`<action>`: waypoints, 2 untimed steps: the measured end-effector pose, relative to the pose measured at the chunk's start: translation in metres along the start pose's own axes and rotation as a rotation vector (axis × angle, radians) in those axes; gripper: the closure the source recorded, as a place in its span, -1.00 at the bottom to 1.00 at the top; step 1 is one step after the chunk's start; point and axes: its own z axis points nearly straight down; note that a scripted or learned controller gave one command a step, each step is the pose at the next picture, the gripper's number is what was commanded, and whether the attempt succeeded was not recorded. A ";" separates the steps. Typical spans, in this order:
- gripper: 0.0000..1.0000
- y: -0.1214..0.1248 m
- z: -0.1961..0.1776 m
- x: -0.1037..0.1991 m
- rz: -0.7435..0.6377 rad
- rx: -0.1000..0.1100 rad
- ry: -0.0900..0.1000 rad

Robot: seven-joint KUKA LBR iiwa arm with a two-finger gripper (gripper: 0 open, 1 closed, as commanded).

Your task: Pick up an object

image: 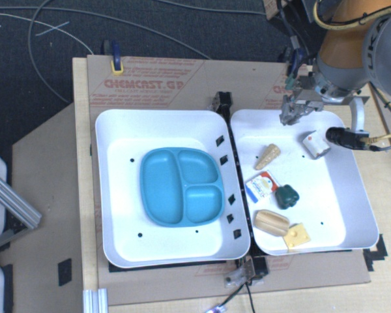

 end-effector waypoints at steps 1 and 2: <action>1.00 0.001 -0.029 0.000 0.000 0.003 0.000; 1.00 -0.029 -0.036 0.051 -0.004 0.009 0.004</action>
